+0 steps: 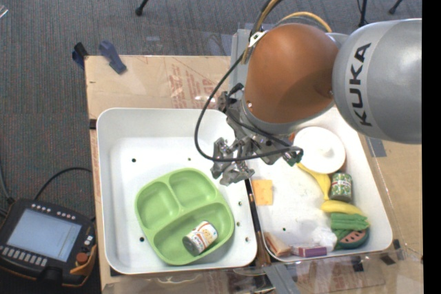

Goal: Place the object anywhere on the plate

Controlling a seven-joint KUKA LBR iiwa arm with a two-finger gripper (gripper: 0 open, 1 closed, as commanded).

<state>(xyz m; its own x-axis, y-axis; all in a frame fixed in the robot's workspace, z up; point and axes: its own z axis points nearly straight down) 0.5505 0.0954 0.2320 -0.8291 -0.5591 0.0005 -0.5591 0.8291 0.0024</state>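
Note:
A green plate (162,217) with three compartments lies in the left bin (124,141). A small can with a white and red label (200,237) lies on its side in the plate's near right compartment. My gripper (231,167) hangs above the plate's far right corner, close to the divide between the two bins. It sits a little up and to the right of the can, apart from it. I see nothing held under it.
The right bin (375,206) holds a white round lid (320,149), a banana (324,184), a small green can (340,186), an orange cheese slice (262,192), green toy food (348,222), a watermelon slice (351,237) and bread (277,244). A teach pendant (45,234) lies at the lower left.

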